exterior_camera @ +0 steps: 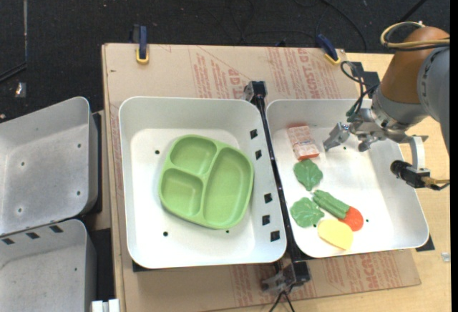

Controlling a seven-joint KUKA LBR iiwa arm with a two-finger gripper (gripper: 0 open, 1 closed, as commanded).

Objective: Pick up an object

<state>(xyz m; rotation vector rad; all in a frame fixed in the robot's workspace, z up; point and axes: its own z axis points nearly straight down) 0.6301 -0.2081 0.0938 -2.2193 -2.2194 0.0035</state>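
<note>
The right bin [401, 196] holds a small pink-and-white packet [303, 141], a green leaf piece [308, 174], a second leafy green piece [306, 212], a carrot-like toy with a green top [338, 206] and a yellow piece [335, 234]. My gripper [351, 139] hangs over the upper part of this bin, just right of the packet. It is open, its fingers spread with nothing between them.
The left bin [143, 124] contains a light green divided plate [207, 182]. A black divider with clamps [266, 160] runs between the bins. Grey metal trays [43, 160] lie off the bench to the left. The arm's orange-banded wrist [411, 67] stands over the bench's right edge.
</note>
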